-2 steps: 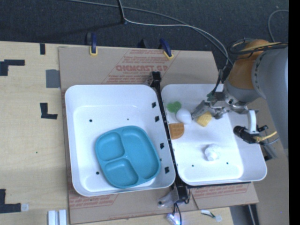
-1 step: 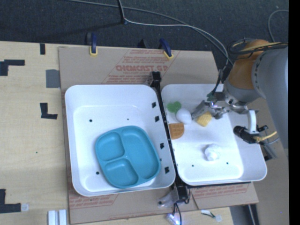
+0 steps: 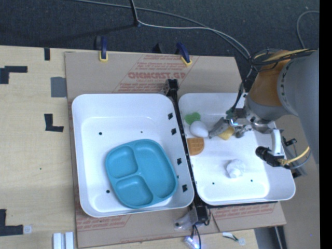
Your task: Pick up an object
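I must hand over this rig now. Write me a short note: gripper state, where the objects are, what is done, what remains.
Gripper: low in the right bin, at a yellow object; whether it grips it is unclear.
Right bin: green object, white egg-shaped object, orange-brown round piece, crumpled white object.
Left bin: blue divided plate.
Done: the arm has reached the objects.
Left: confirm a grasp and lift one object.

Two glossy white plastic bins (image 3: pixel 83 139) sit on matt brown printed cardboard (image 3: pixel 150 71) over a pale wood-grain bench (image 3: pixel 31 154). A smooth blue plastic divided plate (image 3: pixel 140 173) lies beside dark, rough carpet-like flooring (image 3: pixel 62 14).
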### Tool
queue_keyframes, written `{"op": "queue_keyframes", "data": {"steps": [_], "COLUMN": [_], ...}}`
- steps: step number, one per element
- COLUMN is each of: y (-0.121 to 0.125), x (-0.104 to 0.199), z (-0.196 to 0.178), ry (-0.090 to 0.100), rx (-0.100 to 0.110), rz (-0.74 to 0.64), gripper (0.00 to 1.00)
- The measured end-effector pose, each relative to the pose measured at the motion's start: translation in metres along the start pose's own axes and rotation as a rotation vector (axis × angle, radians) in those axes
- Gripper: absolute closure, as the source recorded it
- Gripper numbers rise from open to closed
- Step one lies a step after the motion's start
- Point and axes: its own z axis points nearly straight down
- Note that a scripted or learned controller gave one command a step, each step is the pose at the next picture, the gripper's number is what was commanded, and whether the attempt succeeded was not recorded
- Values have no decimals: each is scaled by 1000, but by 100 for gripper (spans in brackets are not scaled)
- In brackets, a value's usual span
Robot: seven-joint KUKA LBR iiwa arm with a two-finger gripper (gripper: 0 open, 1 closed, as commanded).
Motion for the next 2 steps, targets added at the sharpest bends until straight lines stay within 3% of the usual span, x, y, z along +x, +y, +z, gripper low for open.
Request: {"op": "queue_keyframes", "data": {"steps": [1,2], "y": [60,41], "x": [32,11], "z": [1,0], "ry": [0,1], "rx": [-1,-1], "rz": [-3,1], "gripper": [0,0]}}
